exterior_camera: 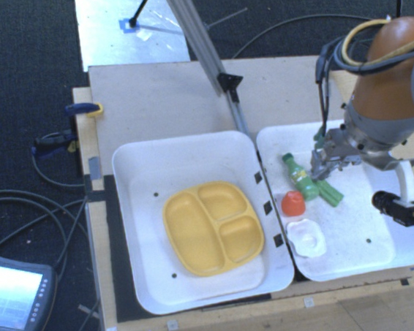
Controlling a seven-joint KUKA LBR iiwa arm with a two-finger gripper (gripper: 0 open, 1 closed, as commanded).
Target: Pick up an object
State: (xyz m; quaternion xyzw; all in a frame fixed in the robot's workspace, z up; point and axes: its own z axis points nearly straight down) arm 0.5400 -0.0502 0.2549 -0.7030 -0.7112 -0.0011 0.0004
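One approach step is under way, your gripper (323,165) low beside the green bottle (301,179) at its 3 o'clock; its state I cannot tell; next, you must centre and close on it.

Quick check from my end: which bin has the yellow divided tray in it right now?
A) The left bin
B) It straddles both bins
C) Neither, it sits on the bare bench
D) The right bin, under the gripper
A: the yellow divided tray lies flat inside the left bin, while the green bottle, the orange cap and the gripper are over the right bin.
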